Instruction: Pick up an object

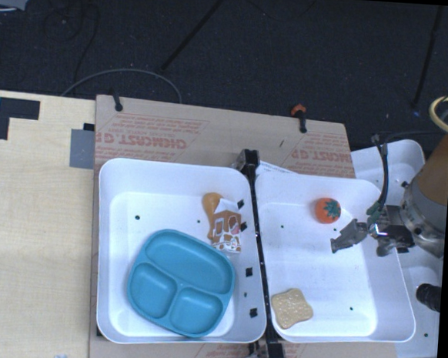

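Observation:
A small red-orange tomato-like ball (328, 210) lies at the back of the right bin (382, 327). A tan slice of toast (292, 308) rests at that bin's front left. The left bin (121, 205) holds a blue divided plate (181, 282) and, behind it, a small brown-and-white printed packet (224, 225). My gripper (349, 237) reaches in from the right, hanging over the right bin's right half, just right of and below the red ball. Nothing shows between its dark fingers.
A black divider clamp (252, 238) runs between the two bins. Cardboard (212, 139) lies under them, with a pale wooden bench top (27, 228) on the left. Cables and the arm's body (430, 206) crowd the right edge.

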Tool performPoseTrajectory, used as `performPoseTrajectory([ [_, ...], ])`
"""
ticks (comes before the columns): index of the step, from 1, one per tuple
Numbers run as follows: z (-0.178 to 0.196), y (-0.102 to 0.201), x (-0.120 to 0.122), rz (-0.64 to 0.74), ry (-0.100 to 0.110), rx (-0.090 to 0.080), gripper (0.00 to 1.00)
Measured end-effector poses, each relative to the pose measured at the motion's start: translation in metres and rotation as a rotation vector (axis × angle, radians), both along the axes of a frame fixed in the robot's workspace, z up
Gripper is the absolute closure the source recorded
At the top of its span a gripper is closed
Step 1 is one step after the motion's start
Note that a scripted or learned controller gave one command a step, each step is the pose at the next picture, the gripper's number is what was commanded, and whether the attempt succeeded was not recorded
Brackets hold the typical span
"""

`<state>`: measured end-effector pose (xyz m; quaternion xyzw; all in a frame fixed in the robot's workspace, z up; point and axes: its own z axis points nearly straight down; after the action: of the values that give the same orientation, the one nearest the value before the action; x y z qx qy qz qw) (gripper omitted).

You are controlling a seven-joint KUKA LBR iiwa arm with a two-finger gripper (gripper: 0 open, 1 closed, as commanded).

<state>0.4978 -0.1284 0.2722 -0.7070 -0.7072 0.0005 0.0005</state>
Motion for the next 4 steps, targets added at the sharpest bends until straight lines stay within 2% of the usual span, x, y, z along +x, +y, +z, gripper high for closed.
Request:
performPoseTrajectory([
  [1, -0.062, 0.008, -0.003, 0.0, 0.009, 0.003, 0.0],
  [2, -0.106, 0.005, -0.001, 0.0, 0.006, 0.002, 0.0],
  [3, -0.17, 0.003, -0.001, -0.001, 0.008, 0.003, 0.0],
  [4, -0.157, 0.001, 0.0, -0.008, 0.005, 0.002, 1.0],
])
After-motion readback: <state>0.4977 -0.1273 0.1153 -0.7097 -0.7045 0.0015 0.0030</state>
